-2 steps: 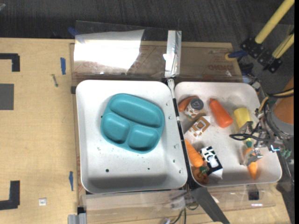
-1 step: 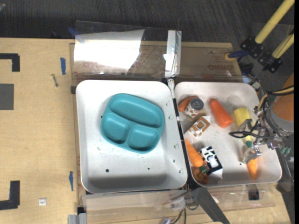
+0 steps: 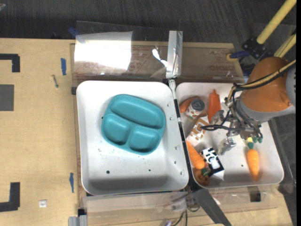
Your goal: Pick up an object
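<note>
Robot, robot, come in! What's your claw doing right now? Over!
Gripper low inside right bin, among the toys. Carrot lies close beside it. Nothing seen held. Teal tray sits in left bin.

Two shallow white bins sit side by side on the worktop [image 3: 37, 126]. The left bin [image 3: 94, 173] holds a teal divided plate [image 3: 133, 124] with three compartments, lying near the bin's middle. The right bin [image 3: 270, 171] holds several small things: an orange bottle-like piece [image 3: 214, 102] near the far wall, a round orange and white toy [image 3: 194, 106] just beside it, a carrot [image 3: 195, 155] along the left wall, a black and white block [image 3: 212, 161] next to that carrot, and a second carrot [image 3: 253, 161] toward the right. The arm's orange band [image 3: 268, 86] hangs over this bin, with the hand [image 3: 230, 142] low among cables between the two carrots.
</note>
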### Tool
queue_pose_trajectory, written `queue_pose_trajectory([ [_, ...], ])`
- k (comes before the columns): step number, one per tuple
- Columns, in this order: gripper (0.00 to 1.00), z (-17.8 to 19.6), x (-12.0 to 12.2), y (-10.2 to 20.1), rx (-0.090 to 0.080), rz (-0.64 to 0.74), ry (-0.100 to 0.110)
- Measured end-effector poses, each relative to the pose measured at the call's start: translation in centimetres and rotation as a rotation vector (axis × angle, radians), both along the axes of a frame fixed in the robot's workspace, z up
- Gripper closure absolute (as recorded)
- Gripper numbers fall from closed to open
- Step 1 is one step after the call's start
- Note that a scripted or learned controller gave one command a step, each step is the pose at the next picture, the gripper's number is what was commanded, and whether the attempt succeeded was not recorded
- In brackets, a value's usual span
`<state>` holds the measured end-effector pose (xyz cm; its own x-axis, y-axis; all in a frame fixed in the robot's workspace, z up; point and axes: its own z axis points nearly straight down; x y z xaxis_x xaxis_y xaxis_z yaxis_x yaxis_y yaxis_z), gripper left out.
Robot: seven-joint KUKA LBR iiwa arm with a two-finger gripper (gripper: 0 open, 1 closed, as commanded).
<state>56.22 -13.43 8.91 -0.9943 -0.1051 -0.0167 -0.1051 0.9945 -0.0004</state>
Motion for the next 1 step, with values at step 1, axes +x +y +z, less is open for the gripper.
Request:
queue_pose_trajectory([
  [1,0.0,0.07,-3.7,2.38,-0.003,-0.062,0.001],
])
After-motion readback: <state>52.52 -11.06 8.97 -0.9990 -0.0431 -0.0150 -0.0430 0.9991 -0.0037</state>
